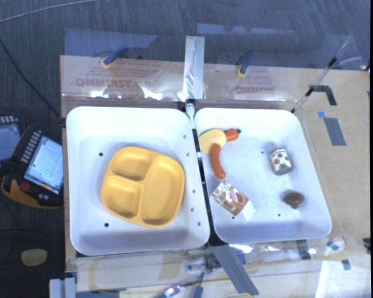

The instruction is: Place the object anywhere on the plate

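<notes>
Gripper state: cannot tell. Sausage (218,161) just right of plate (143,186), across the bin wall, long axis running near to far, far end touching yellow piece (209,139). Pizza slice (229,198), box (280,161), brown lump (293,198) farther right of plate.

The wooden bench (348,160) bears two white bins (81,185) (311,185) side by side.

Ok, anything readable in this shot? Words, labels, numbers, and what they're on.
Red lettering on the clear panel behind the left bin: too blurred to read.
Red lettering on the panel behind the right bin: too blurred.
Handheld pendant screen left of the bench: too small.
Food packets in the right bin: patterns, no legible text.
</notes>
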You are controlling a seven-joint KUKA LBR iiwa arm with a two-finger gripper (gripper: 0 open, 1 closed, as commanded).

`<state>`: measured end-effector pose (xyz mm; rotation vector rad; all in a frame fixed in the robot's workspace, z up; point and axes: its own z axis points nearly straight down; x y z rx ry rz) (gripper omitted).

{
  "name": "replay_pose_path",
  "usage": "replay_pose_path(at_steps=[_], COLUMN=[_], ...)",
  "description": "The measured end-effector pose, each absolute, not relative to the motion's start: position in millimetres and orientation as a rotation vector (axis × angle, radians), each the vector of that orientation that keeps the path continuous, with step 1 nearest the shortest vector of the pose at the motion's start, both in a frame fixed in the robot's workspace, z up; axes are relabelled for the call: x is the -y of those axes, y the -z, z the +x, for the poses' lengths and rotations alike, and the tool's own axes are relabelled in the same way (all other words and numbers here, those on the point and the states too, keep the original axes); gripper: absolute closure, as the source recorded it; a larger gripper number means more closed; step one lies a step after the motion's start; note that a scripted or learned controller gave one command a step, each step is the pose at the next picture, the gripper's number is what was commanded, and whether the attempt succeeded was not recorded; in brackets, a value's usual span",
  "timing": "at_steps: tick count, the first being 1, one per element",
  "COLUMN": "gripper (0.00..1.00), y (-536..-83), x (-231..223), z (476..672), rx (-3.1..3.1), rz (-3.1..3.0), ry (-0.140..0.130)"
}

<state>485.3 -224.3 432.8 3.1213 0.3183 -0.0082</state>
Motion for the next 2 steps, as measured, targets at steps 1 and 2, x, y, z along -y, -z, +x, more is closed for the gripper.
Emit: replay_pose_path(at_steps=[1,2], gripper=[0.0,0.0], y=[-432.8,-432.8], x=[224.3,224.3], z=[485.3,485.3], rx=[-0.318,-0.318], rz=[3.121,3.121], ry=[0.008,0.008])
